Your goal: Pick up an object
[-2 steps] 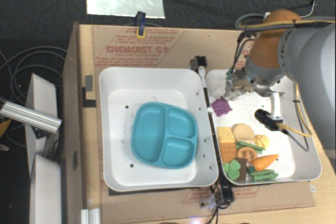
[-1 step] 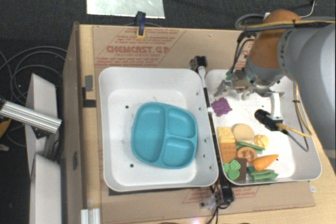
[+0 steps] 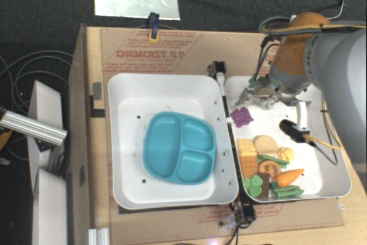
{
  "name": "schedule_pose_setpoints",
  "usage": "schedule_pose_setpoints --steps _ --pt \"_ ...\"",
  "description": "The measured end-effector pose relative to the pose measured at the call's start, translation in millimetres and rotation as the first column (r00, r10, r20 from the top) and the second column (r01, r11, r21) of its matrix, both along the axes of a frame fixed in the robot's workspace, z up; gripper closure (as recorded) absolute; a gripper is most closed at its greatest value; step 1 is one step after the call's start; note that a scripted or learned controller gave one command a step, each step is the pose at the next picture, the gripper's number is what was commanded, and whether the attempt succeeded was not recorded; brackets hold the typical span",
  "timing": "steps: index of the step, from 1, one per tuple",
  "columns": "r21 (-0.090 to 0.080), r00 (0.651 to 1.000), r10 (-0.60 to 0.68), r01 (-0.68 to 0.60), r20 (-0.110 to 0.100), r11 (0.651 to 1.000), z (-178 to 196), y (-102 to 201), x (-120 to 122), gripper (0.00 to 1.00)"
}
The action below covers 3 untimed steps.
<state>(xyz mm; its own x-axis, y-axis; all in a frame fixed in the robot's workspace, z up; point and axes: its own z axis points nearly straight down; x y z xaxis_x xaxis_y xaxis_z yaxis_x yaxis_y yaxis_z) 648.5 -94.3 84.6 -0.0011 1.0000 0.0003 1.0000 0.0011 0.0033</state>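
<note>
My gripper (image 3: 259, 98) hangs over the back left part of the right bin (image 3: 332, 172), reaching in from the right under the grey arm with its orange band. A purple bunch of grapes (image 3: 242, 117) lies just in front of it and to its left, close to the bin's left wall. Farther forward lies a pile of toy food: a yellow block (image 3: 247, 150), a beige roll (image 3: 265, 143), a small yellow piece (image 3: 285, 153), a brown piece (image 3: 267, 168), an orange carrot (image 3: 290, 175) and green pieces (image 3: 254, 183). Nothing shows in the gripper.
The left bin (image 3: 129, 94) holds a teal divided plate (image 3: 179, 147). A black clip (image 3: 217, 70) sits on the divider between the bins at the back. The bins rest on a cardboard sheet (image 3: 149, 51).
</note>
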Motion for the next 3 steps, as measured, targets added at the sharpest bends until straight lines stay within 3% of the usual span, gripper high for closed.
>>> schedule_pose_setpoints --steps 1,2,3 --pt "0.001 1.0 0.006 -0.006 0.002 1.0 1.0 11.9 21.8 0.0" --pt "-0.001 1.0 -0.001 0.001 -0.004 1.0 -0.1 2.6 -0.6 0.0" --pt "-0.004 1.0 -0.003 0.003 0.002 1.0 1.4 -61.6 21.2 0.0"
